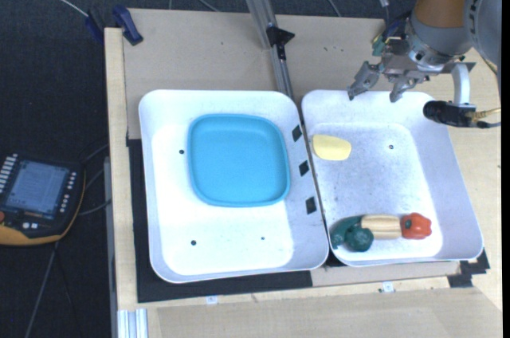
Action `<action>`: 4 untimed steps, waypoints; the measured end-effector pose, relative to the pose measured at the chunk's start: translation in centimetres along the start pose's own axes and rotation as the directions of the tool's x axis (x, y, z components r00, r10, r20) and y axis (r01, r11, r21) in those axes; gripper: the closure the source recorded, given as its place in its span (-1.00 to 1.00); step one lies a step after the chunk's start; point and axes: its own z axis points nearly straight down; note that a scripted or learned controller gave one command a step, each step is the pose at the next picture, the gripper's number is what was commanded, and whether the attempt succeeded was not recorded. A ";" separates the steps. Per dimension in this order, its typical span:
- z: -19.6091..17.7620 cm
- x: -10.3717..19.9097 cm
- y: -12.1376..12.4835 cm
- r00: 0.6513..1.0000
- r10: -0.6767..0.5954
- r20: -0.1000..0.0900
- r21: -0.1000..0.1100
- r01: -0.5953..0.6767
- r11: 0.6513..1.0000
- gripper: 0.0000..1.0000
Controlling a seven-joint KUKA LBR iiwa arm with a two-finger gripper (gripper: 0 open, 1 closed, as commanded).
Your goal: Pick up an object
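Your grey two-finger gripper (376,86) hangs with its fingers spread and nothing between them, above the far rim of the right-hand shallow white bin (446,169). The nearest target, a pale yellow rounded lump (331,147), lies just beside the bin's left wall, so a descent there could strike the wall. The dark green piece (353,236), tan cylinder (381,226) and red piece (415,225) sit touching in a row by the near wall, and you risk nudging a neighbour or closing on two.

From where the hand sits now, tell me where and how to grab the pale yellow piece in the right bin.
Take the pale yellow piece across its short width, near the middle, coming straight down from above. It lies flat and alone near the right bin's left wall, its long axis running left to right, so the fingers probably fit on its near and far sides. The hand looks open.
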 end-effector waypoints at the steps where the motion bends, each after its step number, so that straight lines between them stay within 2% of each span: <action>1: 4.2 -0.3 -0.1 1.000 0.000 0.000 0.003 0.000 1.000 -1.00; 2: 10.4 0.3 -0.3 1.000 0.000 0.000 0.005 0.000 1.000 -1.00; 3: 11.0 0.3 -0.3 1.000 -0.001 0.000 0.001 0.001 1.000 -1.00; 4: 9.9 0.3 -0.3 1.000 -0.001 0.001 -0.002 0.001 1.000 1.00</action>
